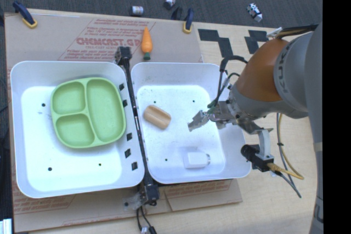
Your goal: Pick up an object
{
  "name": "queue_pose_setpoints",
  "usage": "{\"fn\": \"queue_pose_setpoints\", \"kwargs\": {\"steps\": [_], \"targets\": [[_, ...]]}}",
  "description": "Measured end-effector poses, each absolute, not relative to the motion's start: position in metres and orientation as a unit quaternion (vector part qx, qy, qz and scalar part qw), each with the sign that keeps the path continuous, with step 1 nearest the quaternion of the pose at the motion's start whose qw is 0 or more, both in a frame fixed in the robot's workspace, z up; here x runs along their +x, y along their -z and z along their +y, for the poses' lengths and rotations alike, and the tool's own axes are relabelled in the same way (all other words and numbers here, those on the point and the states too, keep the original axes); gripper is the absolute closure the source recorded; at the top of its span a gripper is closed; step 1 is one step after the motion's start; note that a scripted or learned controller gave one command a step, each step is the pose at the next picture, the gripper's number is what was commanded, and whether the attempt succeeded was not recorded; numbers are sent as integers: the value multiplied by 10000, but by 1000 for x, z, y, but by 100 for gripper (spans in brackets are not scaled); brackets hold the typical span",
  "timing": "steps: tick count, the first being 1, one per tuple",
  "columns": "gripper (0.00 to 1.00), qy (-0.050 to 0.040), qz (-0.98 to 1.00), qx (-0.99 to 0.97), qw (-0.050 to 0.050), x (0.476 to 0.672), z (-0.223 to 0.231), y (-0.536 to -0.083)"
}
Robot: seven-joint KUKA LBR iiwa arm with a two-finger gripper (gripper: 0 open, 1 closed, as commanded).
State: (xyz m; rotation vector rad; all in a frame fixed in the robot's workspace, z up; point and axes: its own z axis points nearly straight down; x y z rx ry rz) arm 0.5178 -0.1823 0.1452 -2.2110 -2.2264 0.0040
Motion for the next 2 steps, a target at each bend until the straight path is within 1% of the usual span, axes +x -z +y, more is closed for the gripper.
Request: {"fn": "queue_pose_setpoints", "kwargs": {"steps": [1,2], "targets": [[0,-1,-7091,-7051,5,587,-210,-131],[0,-10,-7099,-7043,24,518,-210,-92]]}}
